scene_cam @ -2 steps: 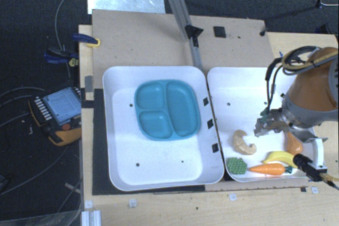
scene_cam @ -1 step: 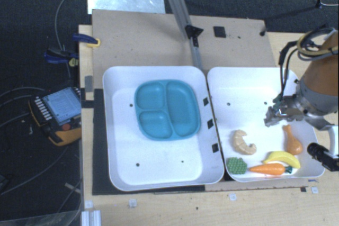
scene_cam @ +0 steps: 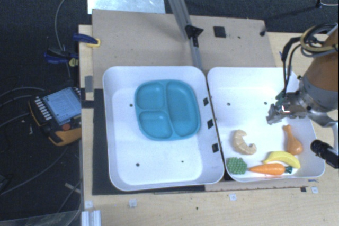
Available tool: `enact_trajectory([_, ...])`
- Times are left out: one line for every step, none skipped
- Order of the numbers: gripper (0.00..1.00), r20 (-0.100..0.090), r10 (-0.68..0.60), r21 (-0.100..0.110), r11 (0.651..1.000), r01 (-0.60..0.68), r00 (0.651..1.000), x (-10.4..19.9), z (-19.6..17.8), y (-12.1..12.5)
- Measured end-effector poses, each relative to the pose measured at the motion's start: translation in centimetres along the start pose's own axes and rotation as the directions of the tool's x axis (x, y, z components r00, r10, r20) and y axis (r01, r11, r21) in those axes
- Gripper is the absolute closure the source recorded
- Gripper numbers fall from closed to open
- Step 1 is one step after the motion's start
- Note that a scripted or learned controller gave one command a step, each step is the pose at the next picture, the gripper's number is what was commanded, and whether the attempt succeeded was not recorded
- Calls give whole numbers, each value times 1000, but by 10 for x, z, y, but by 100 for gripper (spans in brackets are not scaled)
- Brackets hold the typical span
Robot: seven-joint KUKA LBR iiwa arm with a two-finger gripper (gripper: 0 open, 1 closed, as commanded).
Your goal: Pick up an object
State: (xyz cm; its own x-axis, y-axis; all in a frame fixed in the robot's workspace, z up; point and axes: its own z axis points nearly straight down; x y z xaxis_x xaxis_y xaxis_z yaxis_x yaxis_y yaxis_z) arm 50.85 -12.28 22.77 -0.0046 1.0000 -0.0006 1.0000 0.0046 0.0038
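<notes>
In the right bin (scene_cam: 233, 82) lie a beige croissant (scene_cam: 243, 142), a brown drumstick (scene_cam: 292, 139), a yellow banana (scene_cam: 283, 159), an orange carrot (scene_cam: 268, 169) and a green broccoli piece (scene_cam: 237, 165). My gripper (scene_cam: 279, 110) hangs over the bin's right side, just above and left of the drumstick. Nothing shows between its fingers. The arm's orange band (scene_cam: 322, 78) sits above the wrist at the right edge.
The left bin (scene_cam: 122, 166) holds a blue divided plate (scene_cam: 167, 109). A grey pole (scene_cam: 177, 5) slants across the back of the bench. Cables, a clamp (scene_cam: 79, 39) and a handheld device (scene_cam: 55, 111) lie left of the bench.
</notes>
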Motion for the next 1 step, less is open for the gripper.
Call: enact_trajectory([100, -2, -5, 1, 1000, 5, 1000, 43, 7, 19])
